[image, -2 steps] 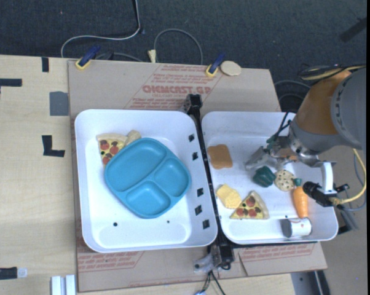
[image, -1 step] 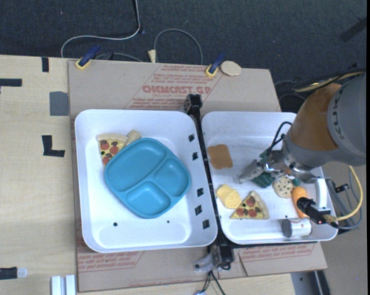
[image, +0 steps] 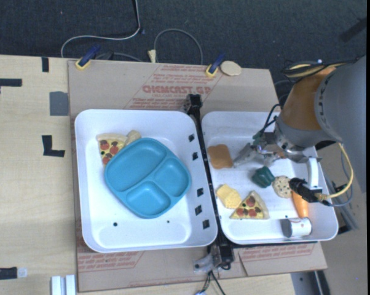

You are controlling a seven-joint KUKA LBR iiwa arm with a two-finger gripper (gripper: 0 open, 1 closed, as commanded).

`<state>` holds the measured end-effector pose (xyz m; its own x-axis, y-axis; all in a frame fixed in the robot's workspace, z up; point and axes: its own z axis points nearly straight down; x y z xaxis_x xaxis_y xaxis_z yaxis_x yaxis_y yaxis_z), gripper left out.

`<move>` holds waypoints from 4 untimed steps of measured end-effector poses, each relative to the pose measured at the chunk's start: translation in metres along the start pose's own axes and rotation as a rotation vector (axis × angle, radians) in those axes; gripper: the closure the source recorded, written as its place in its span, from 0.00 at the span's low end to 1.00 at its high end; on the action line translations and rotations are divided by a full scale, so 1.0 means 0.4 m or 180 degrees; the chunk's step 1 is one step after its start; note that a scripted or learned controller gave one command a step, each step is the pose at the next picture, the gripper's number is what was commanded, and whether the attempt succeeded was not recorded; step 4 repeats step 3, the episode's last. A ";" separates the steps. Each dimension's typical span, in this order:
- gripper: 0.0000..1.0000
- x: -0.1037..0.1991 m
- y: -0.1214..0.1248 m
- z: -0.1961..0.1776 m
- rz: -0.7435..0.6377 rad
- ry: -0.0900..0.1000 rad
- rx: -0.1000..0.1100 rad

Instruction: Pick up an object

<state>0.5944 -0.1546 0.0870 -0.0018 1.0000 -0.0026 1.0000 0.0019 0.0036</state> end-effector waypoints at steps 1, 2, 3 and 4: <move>0.00 0.030 -0.107 -0.006 0.0007 0.0001 0.0001; 1.00 0.028 -0.103 -0.031 0.0007 -0.0003 -0.0002; 1.00 0.254 -0.071 -0.256 -0.0021 0.0013 -0.0006; 1.00 0.254 -0.071 -0.256 -0.0021 0.0013 -0.0006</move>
